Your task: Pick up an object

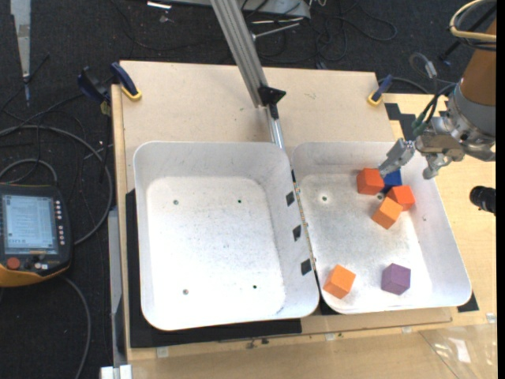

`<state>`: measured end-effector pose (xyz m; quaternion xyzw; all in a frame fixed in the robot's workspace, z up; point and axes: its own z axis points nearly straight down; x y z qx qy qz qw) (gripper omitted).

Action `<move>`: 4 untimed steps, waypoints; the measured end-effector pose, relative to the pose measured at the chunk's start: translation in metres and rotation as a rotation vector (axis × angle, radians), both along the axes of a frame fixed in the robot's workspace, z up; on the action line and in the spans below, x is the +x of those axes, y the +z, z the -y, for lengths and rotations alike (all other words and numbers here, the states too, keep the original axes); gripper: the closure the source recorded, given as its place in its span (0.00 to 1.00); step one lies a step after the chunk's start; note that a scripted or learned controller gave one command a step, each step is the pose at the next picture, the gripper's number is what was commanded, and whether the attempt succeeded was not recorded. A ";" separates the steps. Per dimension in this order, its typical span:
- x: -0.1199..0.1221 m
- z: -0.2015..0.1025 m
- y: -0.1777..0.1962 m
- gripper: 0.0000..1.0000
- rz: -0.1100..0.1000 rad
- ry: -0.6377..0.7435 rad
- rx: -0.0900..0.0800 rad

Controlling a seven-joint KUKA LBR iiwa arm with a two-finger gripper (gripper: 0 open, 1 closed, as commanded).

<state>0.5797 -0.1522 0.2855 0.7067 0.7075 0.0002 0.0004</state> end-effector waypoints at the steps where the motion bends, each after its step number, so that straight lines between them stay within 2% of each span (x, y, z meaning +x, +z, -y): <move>1: -0.034 -0.019 -0.164 0.00 -0.009 -0.002 0.003; 2: 0.054 -0.005 -0.190 0.00 0.003 0.008 0.013; 3: 0.072 0.021 -0.192 0.00 -0.017 -0.002 0.009; 4: -0.017 -0.008 -0.189 0.00 -0.002 -0.002 0.001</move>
